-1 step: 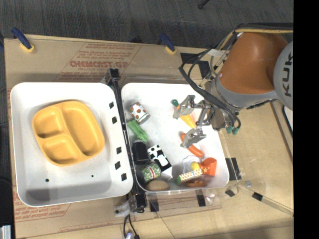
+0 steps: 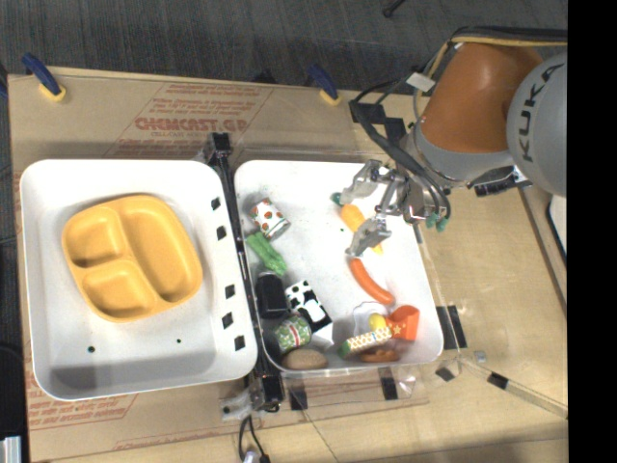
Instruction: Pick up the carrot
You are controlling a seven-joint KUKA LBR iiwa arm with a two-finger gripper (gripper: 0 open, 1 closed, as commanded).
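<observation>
The carrot (image 2: 371, 282), a short orange stick, lies on the floor of the right bin (image 2: 308, 196), near its right wall. My gripper (image 2: 365, 210) hangs just above and behind the carrot, a little apart from it. Its two grey fingers (image 2: 370, 236) stand spread and open. A small yellow item with a green end (image 2: 352, 215) lies under the gap between them, and nothing is gripped.
The right bin's front holds a red cup (image 2: 406, 322), a snack packet (image 2: 370, 341), a brown lump (image 2: 307, 358), a green can (image 2: 292, 334) and a black-and-white toy (image 2: 308, 303). A red-white can (image 2: 270, 218) and green item (image 2: 265, 254) lie left. The left bin holds a yellow divided tray (image 2: 130, 258).
</observation>
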